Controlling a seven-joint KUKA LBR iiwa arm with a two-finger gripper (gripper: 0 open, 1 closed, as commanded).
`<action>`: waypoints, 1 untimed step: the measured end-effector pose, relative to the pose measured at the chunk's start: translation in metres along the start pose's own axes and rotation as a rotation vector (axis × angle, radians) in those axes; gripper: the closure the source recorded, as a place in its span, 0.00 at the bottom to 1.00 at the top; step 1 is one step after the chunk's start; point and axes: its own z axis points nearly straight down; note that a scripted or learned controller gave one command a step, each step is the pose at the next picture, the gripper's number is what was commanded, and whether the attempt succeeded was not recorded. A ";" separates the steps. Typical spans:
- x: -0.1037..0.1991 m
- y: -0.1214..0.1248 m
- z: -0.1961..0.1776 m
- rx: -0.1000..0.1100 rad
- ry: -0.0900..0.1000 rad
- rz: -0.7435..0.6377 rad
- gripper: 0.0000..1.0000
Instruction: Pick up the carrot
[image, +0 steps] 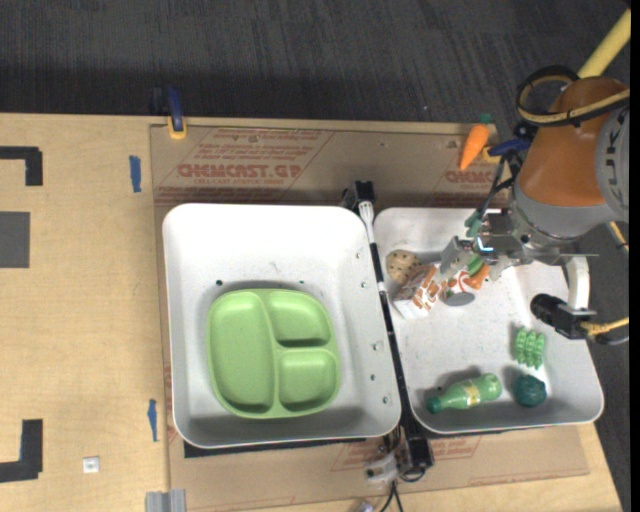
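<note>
While the tool's (468, 262) state cannot be told, carrot (476, 271) right at it, long axis slanted.

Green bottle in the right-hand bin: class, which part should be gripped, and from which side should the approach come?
Probably the middle of the green bottle, from straight above. It lies on its side, long axis roughly left to right, so closing across its narrow width suits it. Its right end sits close to the dark green ball, and the right bin wall runs near its front.
</note>
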 end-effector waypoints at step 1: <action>-0.090 0.044 -0.030 -0.004 -0.002 0.131 0.00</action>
